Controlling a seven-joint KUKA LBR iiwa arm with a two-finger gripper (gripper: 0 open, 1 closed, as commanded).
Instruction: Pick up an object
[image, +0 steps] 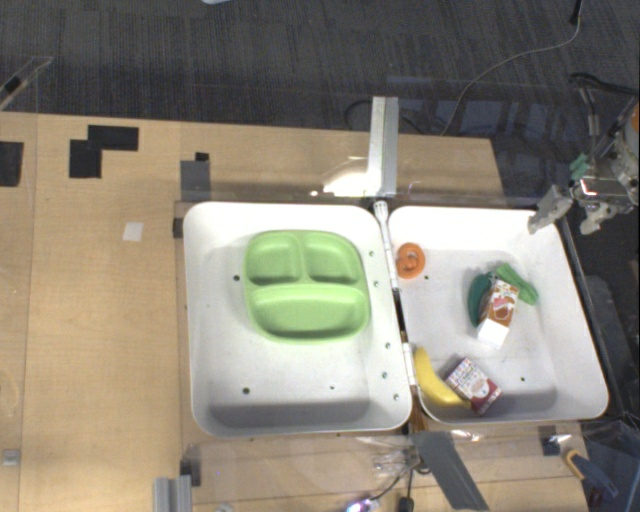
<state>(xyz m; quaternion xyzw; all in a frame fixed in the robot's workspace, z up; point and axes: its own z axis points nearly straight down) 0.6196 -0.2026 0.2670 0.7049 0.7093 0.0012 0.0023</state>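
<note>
In the right bin (560, 300) lie several small things: an orange round piece (410, 260) at the left wall, a green vegetable (481, 293) with a small white carton (498, 311) leaning on it, a yellow banana (432, 378) and a red and white box (471, 384) near the front. My gripper (571, 217) hangs over the bin's far right corner, above and to the right of the carton. It is open, its two grey fingers spread with nothing between them.
The left bin (215, 330) holds a green divided plate (303, 283). A metal post (384, 150) stands behind the wall between the bins. Cables and the arm's wrist crowd the upper right.
</note>
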